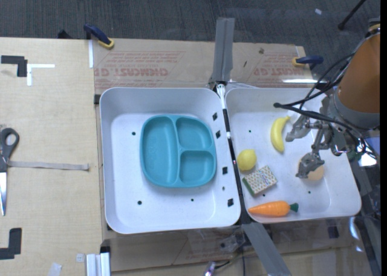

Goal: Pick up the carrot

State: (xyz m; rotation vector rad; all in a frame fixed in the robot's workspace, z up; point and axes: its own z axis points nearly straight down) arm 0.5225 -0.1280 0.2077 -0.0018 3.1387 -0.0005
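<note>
1. The carrot (273,209) is seen nearest the camera, lying on its side along the front wall of the right bin (344,205), its green end turned to the right.
2. The gripper (309,155) is held over the right bin, behind and to the right of the carrot and well apart from it. Its fingers are seen spread apart, one near the banana (278,134) and one lower down.
3. The lower finger (307,166) is placed at a pale round thing (316,174), which lies just beside its tip; whether the two touch cannot be told. Nothing is seen gripped between the fingers.
4. The banana is laid to the left of the gripper, curved and running front to back.
5. A lemon (247,160) is found in front of the banana, near the bin's left wall.
6. A speckled sponge (260,180) is set just in front of the lemon, tilted, between the lemon and the carrot.
7. The arm (363,81), with its orange band, is seen at the right edge of the view, with dark cables running to the wrist.
8. A teal divided plate (178,151) is held in the left bin (115,166).
9. On the bench (45,208), scissors (6,147) are seen at the far left.
</note>
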